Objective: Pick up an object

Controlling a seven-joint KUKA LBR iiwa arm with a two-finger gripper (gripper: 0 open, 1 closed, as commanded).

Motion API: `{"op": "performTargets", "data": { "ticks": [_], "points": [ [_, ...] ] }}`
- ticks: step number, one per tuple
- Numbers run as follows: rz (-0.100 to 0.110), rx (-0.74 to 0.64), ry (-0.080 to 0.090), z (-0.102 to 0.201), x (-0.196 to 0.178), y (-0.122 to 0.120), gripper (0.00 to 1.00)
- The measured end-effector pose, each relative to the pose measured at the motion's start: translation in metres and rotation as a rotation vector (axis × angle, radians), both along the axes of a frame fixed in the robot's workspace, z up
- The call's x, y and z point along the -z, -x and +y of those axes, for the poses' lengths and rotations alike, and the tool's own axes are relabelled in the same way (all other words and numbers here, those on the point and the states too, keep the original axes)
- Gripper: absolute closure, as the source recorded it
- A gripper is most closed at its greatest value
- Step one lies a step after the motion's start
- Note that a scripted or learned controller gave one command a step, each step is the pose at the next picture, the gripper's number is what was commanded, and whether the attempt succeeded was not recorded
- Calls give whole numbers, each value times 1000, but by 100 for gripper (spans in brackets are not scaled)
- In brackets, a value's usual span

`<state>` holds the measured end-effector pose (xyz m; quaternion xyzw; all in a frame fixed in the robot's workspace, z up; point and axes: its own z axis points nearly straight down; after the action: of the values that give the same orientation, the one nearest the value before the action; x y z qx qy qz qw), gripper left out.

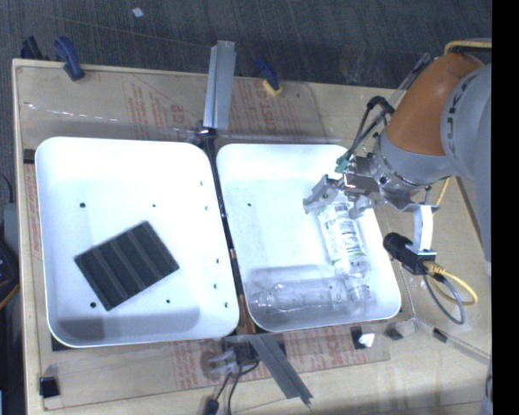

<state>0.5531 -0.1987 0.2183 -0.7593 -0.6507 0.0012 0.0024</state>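
Note:
Two clear plastic bottles lie in the right bin (268, 167). One bottle (344, 242) runs along the bin's right side, its label facing up. The other bottle (307, 294) lies across the near end of the bin. My gripper (336, 190) hangs over the right bin's far right part, just above the top end of the labelled bottle. Nothing shows between its fingers. A black ribbed slab (126, 264) lies flat in the left bin (112, 158).
A metal bar (218, 85) stands at the back between the two bins. Blue clamps (69, 59) hold the board's far edge. A yellow cable (454, 288) loops on the bench right of the right bin.

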Motion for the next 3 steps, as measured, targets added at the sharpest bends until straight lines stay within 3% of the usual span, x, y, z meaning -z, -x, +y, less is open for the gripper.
{"op": "performTargets", "data": {
  "ticks": [1, 2, 3],
  "points": [
    [0, -100, -1, -4, 43, -20, 0],
    [0, 75, -1, -9, 57, -10, 0],
    [-3, 132, 2, 31, -25, -12, 0]
  ]
}}
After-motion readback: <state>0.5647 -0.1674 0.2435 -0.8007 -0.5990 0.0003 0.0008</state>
